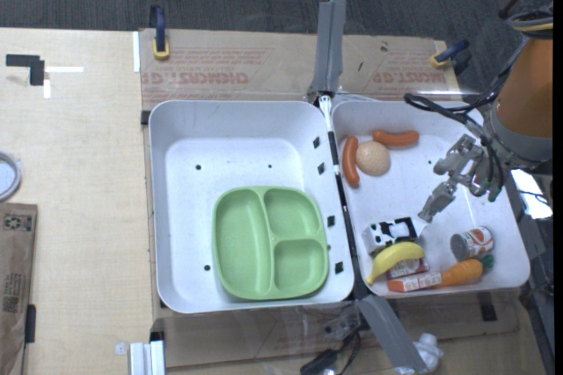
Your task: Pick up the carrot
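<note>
camera view shows the gripper (447, 182) spread wide and holding nothing, the carrot (459, 273) at its 5 o'clock beside a can (471, 241) with unreadable labelling.

Count: 2 white bins on the desk, left bin (167, 188) and right bin (515, 232). 1 green divided plate (268, 241). 2 sausages (395, 137) (351, 160), 1 egg (372, 158), 1 banana (394, 258), 1 carrot (459, 273), 1 can (471, 242), 1 black-white cow toy (391, 231), 1 small red box (413, 282). 2 clamps at the desk's back edge (158, 30) (450, 55).
</note>
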Controlling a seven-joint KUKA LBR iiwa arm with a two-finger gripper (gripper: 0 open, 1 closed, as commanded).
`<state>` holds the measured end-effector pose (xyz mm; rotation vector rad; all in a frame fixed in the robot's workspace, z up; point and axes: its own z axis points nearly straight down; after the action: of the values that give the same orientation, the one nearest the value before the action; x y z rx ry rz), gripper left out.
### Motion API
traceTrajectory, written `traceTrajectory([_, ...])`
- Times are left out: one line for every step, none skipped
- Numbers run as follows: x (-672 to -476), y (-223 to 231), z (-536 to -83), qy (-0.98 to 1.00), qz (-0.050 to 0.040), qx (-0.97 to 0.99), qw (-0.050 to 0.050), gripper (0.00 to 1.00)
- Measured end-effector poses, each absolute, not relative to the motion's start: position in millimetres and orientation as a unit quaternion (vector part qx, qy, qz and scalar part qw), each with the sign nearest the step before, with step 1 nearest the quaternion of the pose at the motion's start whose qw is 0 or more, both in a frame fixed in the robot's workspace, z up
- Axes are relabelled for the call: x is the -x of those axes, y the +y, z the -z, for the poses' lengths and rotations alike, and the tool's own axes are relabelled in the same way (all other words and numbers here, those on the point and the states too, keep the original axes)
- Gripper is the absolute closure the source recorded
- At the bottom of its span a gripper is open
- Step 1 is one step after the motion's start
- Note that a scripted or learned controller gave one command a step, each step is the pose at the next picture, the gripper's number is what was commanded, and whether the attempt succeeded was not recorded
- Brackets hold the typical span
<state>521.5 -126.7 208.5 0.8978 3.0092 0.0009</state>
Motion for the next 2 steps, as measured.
traceTrajectory([-477.9,-141.6,-148.2,0.972,-0.0005,-0.235,0.0,0.0])
traceTrajectory([-515.5,-222.0,-214.8,0.976,0.0,-0.216,0.002,0.0])
